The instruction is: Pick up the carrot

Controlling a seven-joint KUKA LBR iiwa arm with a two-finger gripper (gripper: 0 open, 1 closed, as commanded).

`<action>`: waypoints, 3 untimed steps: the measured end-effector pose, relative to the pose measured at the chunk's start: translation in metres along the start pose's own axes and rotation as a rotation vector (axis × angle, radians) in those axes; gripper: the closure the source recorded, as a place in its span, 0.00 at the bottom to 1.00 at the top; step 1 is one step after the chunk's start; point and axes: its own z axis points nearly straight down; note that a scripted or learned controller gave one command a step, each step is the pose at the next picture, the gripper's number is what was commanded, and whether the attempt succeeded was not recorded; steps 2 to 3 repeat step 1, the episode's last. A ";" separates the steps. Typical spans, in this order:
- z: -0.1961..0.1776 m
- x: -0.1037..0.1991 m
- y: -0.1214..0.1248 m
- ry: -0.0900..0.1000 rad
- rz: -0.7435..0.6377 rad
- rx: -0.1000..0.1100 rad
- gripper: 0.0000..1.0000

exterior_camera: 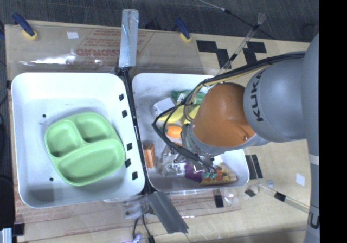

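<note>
We are looking down on a wooden bench (271,177) over dark flooring, with two shallow white bins side by side and a strip of metal bracket above the seam between them.

The carrot (149,155) lies in the right bin (142,95), tight against its left wall and toward the near-left corner. We see a short orange piece whose long axis runs roughly along that wall, from the far edge toward the near edge; which end is the tip we cannot tell at this size. Lying along the wall leaves little room on that side for a finger, which we judge will make the grasp awkward. A second orange patch (174,131) sits further into the bin, partly under the arm, and we cannot tell what it is.

Just beside the carrot, toward the bin's middle, the gripper (176,161) hangs low over a clutter of small items: something purple (192,171), a printed packet (222,175) by the near wall, and a green item (181,95) nearer the far wall. The arm's orange band (222,114) and grey body cover much of the bin. We cannot tell how the claw is set, and nothing of the carrot sits in it.

In the left bin (21,128) a green divided plate (84,147) rests near the middle, well apart from the work.
</note>
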 end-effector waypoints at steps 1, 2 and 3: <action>-0.074 -0.030 0.001 -0.005 0.180 0.002 1.00; -0.074 -0.030 0.001 -0.005 0.180 0.002 1.00; -0.074 -0.030 0.001 -0.005 0.180 0.002 1.00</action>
